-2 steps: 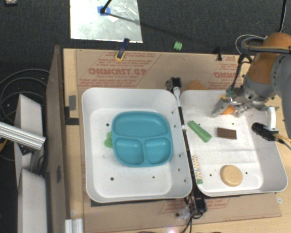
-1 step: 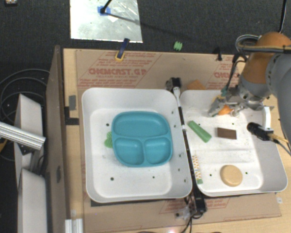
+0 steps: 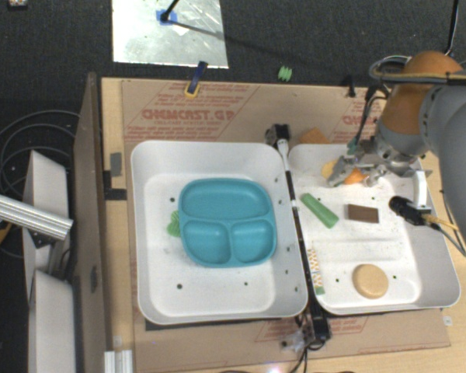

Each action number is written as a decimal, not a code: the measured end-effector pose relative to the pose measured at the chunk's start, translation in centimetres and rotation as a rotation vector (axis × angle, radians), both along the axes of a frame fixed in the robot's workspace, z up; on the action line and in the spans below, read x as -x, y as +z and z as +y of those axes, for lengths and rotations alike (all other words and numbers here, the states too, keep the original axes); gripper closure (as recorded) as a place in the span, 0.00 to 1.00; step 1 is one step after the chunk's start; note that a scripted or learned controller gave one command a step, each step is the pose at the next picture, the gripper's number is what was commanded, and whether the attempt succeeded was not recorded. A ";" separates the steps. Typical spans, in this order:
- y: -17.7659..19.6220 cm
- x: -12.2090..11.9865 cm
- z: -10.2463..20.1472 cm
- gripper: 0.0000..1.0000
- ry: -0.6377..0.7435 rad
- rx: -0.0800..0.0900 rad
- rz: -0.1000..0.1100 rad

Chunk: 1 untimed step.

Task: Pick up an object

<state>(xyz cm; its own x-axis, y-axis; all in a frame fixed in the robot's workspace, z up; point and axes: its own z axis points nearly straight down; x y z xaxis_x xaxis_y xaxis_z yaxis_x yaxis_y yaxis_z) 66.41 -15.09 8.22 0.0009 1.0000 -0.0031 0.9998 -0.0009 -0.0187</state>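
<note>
My gripper (image 3: 355,171) hangs low over the back of the right bin (image 3: 427,286), reaching in from the right. Right beneath it lies a small orange piece (image 3: 356,177) with a yellow bit (image 3: 328,167) at its left; the gripper hides part of it, and I cannot see whether it is gripped. Further forward in the same bin lie a green stick (image 3: 319,210), a brown rectangular block (image 3: 363,214) and a round tan disc (image 3: 370,280).
The left bin (image 3: 151,208) holds a blue divided plate (image 3: 227,221) with a green thing (image 3: 173,224) peeking out at its left edge. An orange piece (image 3: 314,137) sits by the right bin's back rim. A patterned strip (image 3: 314,269) lies along the divider.
</note>
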 end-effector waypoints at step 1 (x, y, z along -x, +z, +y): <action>0.0 0.0 0.4 0.00 -0.001 0.000 0.000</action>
